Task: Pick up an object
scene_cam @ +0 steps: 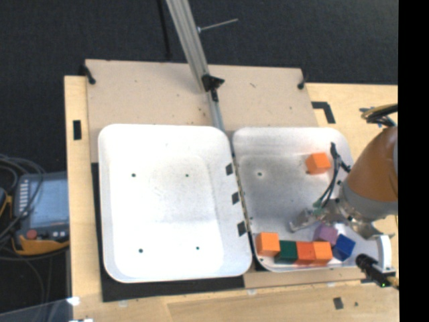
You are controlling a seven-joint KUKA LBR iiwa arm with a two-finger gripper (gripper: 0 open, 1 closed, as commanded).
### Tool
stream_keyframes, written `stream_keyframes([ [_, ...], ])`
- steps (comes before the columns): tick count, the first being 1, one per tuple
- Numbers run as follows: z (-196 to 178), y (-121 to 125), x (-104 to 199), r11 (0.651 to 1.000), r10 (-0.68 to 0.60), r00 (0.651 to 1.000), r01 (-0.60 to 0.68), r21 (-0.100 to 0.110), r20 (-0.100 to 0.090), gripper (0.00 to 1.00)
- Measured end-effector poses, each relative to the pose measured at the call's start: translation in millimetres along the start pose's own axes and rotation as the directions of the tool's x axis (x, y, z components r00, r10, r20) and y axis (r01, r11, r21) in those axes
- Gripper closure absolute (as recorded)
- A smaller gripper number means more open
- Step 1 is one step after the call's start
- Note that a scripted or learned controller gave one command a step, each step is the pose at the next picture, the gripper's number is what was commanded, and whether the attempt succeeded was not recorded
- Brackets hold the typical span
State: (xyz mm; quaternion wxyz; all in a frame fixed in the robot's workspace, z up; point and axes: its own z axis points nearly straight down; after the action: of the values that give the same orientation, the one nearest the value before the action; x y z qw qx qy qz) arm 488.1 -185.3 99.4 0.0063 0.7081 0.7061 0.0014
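Table (268, 297): pale wood, carrying a lighter board and two shallow white bins side by side.
Left bin (167, 200): the big white one, just a few dark dots on its floor.
Right bin (281, 173): scuffed grey-white floor, and this is where everything sits.
Arm (375, 176): in from the right, the orange band showing at the edge, a grey wrist below it, low over the right bin's near right part.
Mast (191, 35): a grey metal rail slanting up from the gap between the bins.
Tool (310, 219): down at the bin floor, near the purple block; I cannot tell how far apart its parts stand, nor whether anything is in its hold.
Lone orange block (318, 162): out by itself in the far right part of the right bin, well apart from the rest.
Front row: an orange block (269, 243), a green block (287, 251) and two more orange blocks (314, 251), lined up along the near wall.
Blue block (344, 247): at the right end of that row.
Purple block (327, 233): just behind the row, tucked beside the wrist.
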Motion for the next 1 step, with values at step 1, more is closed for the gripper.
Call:
stream_keyframes([
  [1, -11.4, 1.7, -1.1, 1.0, 0.008, 1.0, -0.008, -0.007, 0.001, 1.0],
])
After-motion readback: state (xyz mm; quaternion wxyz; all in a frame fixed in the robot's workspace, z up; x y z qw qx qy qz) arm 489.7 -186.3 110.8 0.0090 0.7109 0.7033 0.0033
